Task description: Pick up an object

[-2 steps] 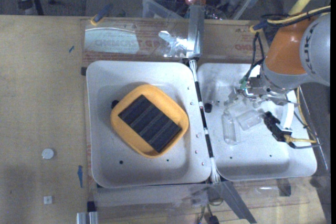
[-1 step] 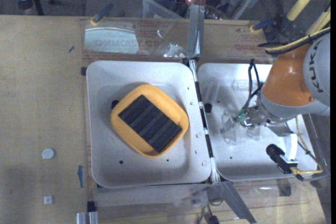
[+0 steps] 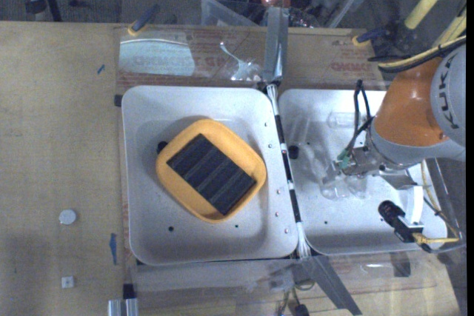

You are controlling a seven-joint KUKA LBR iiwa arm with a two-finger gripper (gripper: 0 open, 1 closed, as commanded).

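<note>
Camera view shows the arm (image 3: 415, 122) low over the right bin (image 3: 326, 229) – jaws hidden, state unclear. Reaching step; next, it must find something to grip – the tray (image 3: 210, 170) lies in the left bin (image 3: 141, 181).

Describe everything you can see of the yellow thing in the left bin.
The yellow thing is a rounded, squarish slab with a smooth, plastic-looking yellow rim around a dark ribbed panel on its top. It lies flat but turned at a slant, near the middle of the left bin, resting on the bin's white floor. Nothing else touches it.
</note>
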